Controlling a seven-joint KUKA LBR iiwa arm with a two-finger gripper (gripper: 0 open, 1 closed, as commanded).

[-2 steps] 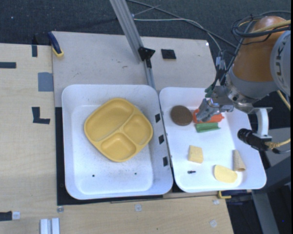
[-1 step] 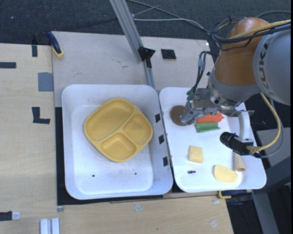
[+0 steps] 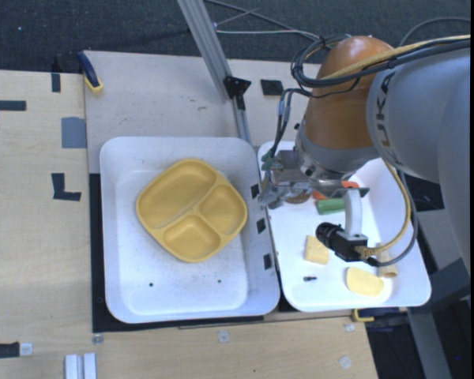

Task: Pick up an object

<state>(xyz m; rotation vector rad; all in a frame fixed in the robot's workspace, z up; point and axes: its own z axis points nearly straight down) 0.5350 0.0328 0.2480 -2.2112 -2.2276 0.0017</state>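
Two bins, and our end effector (image 3: pixel 288 186) hangs low in the right bin (image 3: pixel 332 287); we cannot tell its grip. Next we need a clean catch, then lift.

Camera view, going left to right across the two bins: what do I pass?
Yellow divided plate in the left bin → gripper → pale yellow wedge → yellow slice, both lying in the right bin.
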